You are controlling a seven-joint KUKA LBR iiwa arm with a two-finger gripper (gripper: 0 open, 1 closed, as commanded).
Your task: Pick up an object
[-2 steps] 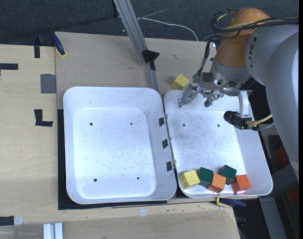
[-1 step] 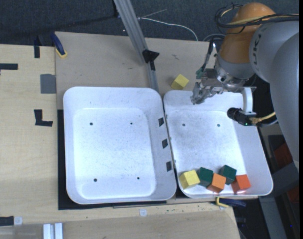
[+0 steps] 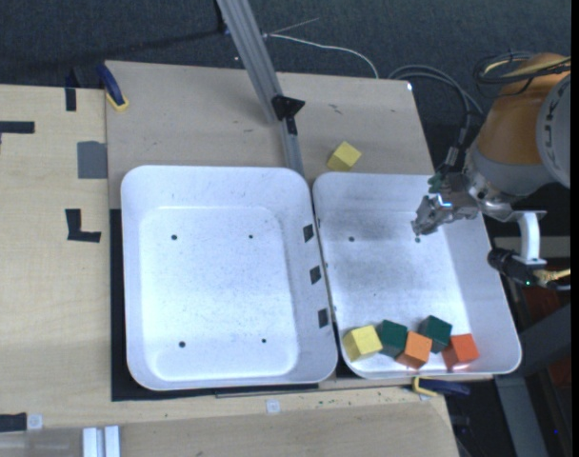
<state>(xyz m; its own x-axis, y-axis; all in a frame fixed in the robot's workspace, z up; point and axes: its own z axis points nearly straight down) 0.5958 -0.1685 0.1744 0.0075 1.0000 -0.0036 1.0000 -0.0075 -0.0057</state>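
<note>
Where jaws (image 3: 425,223) blur, grip unreadable | arm (image 3: 523,131) cropped right

Both shallow white plastic bins, the left bin (image 3: 218,274) and the right bin (image 3: 404,274), look smooth with a dull sheen and grey speckled scuffs. The pale brown wooden bench top (image 3: 194,112) is matt. At upper centre a grey metal rail (image 3: 251,41) looks brushed. The orange arm casing (image 3: 518,127), upper right, shines glossy.
</note>
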